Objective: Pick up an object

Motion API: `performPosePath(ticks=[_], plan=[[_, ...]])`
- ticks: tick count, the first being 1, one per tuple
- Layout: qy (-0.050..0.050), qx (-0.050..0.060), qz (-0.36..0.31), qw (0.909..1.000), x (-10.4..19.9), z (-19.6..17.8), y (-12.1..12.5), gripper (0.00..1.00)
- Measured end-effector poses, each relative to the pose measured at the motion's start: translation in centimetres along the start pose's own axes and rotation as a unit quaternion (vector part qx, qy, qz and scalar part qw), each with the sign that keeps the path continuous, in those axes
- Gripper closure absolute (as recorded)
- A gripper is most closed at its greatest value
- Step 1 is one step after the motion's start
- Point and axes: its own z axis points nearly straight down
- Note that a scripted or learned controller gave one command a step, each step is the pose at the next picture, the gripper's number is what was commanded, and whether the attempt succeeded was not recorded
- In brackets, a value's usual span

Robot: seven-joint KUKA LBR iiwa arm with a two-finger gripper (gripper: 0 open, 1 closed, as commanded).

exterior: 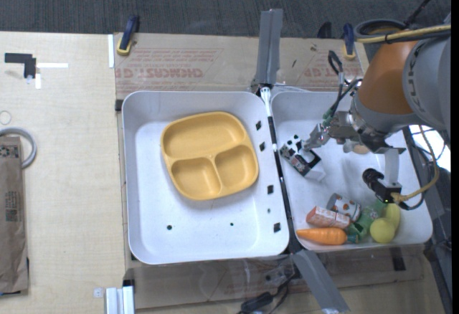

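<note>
My gripper [298,156] hangs low over the left part of the right bin [301,113], close to the wall between the two bins. A small white piece [316,174] lies just beside it on the bin floor. Along the front of that bin lie an orange carrot [321,236], a red and white box [328,217], a small can [345,203], a green item [365,224] and a yellow fruit [384,229]. All of these rest apart from the gripper.
A yellow divided plate [209,155] lies in the left bin [143,234]. The grey and orange arm [391,90] covers the right bin's back right. A black cable [380,183] loops down over that bin's right side. A brown bag [11,212] sits at the far left.
</note>
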Motion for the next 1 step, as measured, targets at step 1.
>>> performPosePath(ticks=[1], plan=[[0.0, 0.023, 0.058, 0.998, 1.5, -7.11, -0.89, 0.0]])
